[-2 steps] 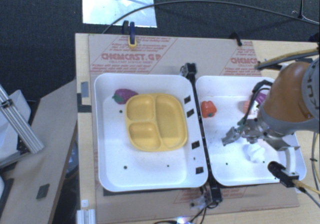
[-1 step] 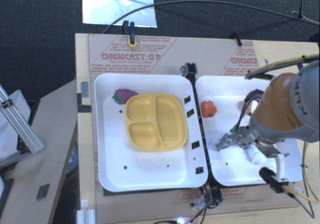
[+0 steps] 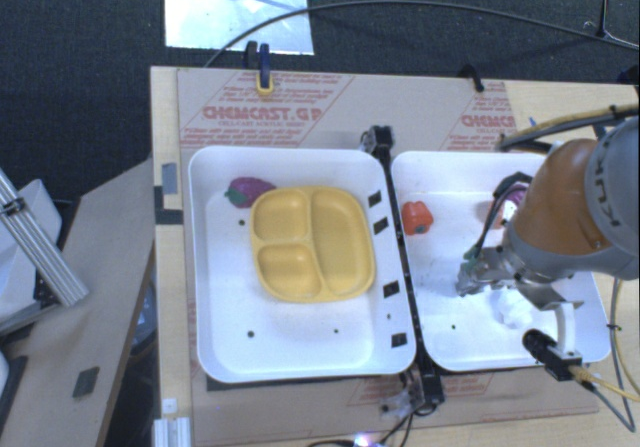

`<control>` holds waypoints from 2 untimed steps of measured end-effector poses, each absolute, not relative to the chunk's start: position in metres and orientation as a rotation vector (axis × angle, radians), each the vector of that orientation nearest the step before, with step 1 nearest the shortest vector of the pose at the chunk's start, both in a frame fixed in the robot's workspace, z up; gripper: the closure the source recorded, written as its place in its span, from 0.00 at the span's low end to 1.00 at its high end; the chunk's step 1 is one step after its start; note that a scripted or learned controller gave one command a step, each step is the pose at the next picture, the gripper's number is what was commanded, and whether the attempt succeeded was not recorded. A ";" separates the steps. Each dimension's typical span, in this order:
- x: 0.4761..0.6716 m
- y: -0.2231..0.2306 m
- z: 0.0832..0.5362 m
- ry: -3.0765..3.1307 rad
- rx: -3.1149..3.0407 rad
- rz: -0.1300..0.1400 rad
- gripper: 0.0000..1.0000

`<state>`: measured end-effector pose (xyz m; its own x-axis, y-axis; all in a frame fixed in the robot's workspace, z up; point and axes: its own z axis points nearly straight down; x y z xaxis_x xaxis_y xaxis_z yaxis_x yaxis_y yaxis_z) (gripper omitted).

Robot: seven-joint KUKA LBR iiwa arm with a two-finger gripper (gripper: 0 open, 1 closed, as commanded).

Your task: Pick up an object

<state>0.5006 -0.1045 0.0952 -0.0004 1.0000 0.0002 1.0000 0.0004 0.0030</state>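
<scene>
My gripper (image 3: 471, 279) reaches down into the right bin (image 3: 450, 350), close to its floor left of centre. Nothing shows between its tips from this angle. An orange-red toy (image 3: 416, 217) lies near the bin's left wall, up and left of the gripper and apart from it. A white object (image 3: 509, 308) rests just to the gripper's right, partly under the wrist. A pink-purple item (image 3: 509, 198) peeks out behind the orange band of the arm (image 3: 560, 200).
The left bin (image 3: 225, 335) holds a yellow divided plate (image 3: 309, 243) and a purple toy (image 3: 247, 191) at its upper left. A black clip rail (image 3: 392, 255) joins the two bins. Cables cross the bench's back right edge.
</scene>
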 end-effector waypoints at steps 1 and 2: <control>0.493 -0.106 0.152 2.221 2.216 0.005 1.00; 0.494 -0.108 0.195 2.222 2.214 0.006 1.00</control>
